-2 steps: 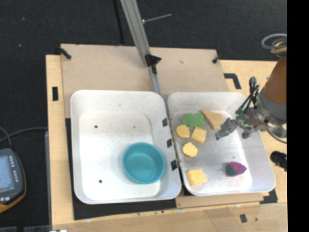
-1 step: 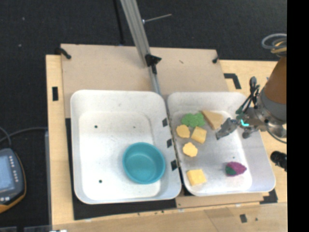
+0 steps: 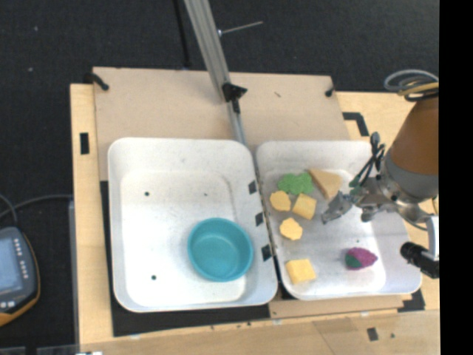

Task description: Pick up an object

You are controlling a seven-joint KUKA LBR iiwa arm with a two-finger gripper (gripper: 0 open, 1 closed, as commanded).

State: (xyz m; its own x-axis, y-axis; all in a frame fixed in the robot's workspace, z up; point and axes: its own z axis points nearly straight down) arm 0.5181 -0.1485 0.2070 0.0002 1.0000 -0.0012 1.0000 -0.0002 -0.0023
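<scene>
Nearest in the right-hand shallow white bin (image 3: 384, 279) lies a yellow square foam block (image 3: 300, 271), with a small purple lumpy piece (image 3: 360, 258) to its right. Beyond it, toward the bin's middle, the two-finger gripper (image 3: 334, 208) hovers low; whether it is released or clenched, I cannot tell. Just left of the gripper sits another yellow foam chunk (image 3: 304, 207), probably light, soft and best pinched across its flat sides.

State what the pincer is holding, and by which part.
Nothing visibly held: the pincer hangs over the right bin, between the tan wedge and the purple object.
</scene>
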